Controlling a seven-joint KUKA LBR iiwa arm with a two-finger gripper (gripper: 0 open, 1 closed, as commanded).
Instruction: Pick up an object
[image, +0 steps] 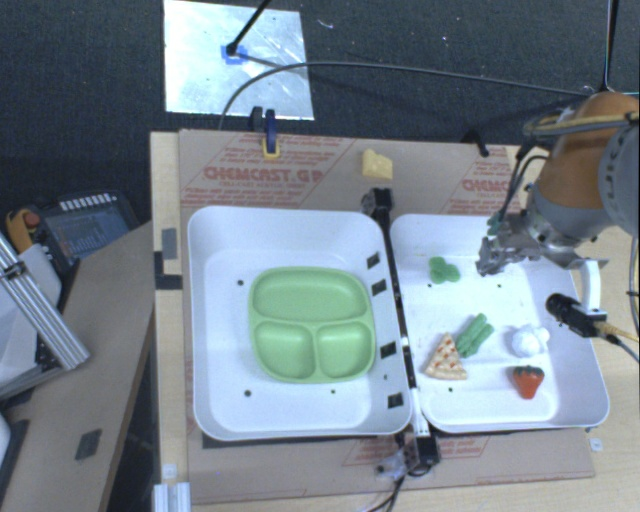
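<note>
The right bin (580, 400) holds a small green leafy piece (443, 269), a green pod-like piece (474, 334), a pizza slice (446, 359), a white round piece (524, 341) and a red strawberry (527, 380). My gripper (492, 262) hangs over the upper right part of this bin, just right of the leafy piece and apart from it. Nothing shows between its fingers.
The left bin (215, 300) carries a green three-compartment plate (308, 323). A yellow chunk (377, 164) lies on the cardboard behind the bins. A blue and yellow clamp (268, 130) stands at the back. Grey equipment (60, 270) sits off the bench's left side.
</note>
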